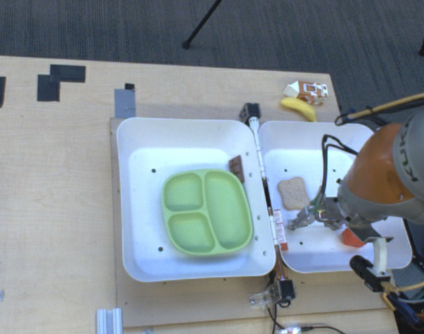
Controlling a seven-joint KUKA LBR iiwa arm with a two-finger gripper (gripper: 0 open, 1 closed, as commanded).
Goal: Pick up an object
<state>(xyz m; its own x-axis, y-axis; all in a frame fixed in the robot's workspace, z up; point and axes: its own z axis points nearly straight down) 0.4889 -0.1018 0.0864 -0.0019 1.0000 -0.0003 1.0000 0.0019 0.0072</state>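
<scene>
A tan, bread-like slab [292, 192] lies in the right bin [337, 259], near its left wall. My gripper [303, 218] hangs just below and to the right of the slab. It is open and nothing sits between its fingers. A small red-orange object [351, 239] lies in the same bin, partly hidden under the arm's wrist. In the left bin [138, 186] sits a green divided plate [207, 212]. A small brown piece [235, 164] lies by that bin's right wall.
A yellow banana [298, 108] and a small white-and-orange toy [308, 89] lie on the bench behind the right bin. The arm's orange band [382, 169] covers the right bin's right side. A cable loops above the wrist.
</scene>
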